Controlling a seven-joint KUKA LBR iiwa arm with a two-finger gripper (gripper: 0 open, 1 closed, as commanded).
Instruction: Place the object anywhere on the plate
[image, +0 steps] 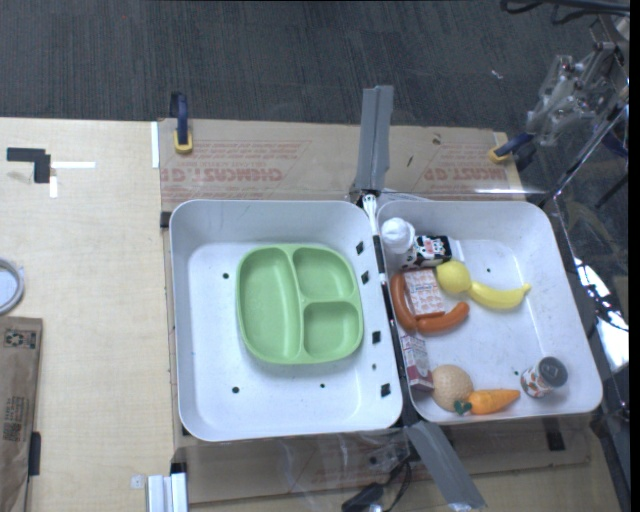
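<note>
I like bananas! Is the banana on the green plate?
No, the banana lies in the right bin, apart from the plate.

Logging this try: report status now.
Green plate sits bare in left bin. Banana, sausage, carrot in right bin. Nothing blocks the plate.
</note>
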